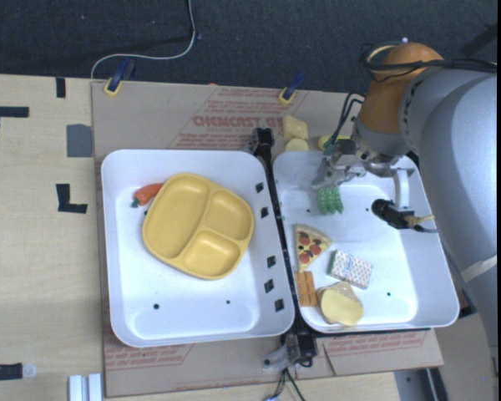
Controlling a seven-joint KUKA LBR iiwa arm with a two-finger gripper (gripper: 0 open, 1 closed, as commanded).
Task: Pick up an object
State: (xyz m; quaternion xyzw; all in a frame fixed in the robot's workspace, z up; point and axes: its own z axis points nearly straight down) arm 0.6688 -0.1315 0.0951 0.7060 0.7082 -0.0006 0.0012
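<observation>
- Green toy (329,200) looks like the target, sitting at about 11 o'clock in the right bin (434,303), directly under the gripper (338,174).
- Whether the gripper has it pinched or is just parked on top, can't tell from this angle, so no call on open or closed.
- Toy seems to be resting on the bin floor, so the lift probably isn't done yet.
- Other stuff in that bin: pizza slice (309,245) near 8 o'clock, patterned packet (351,268) near the middle, yellow blob (341,305) at 7 o'clock.
- Left bin (125,307) has a yellow divided plate (199,225) with an orange carrot-looking thing (146,193) at its 10 o'clock.
- What's left: confirm a grip, then raise the toy clear.
</observation>
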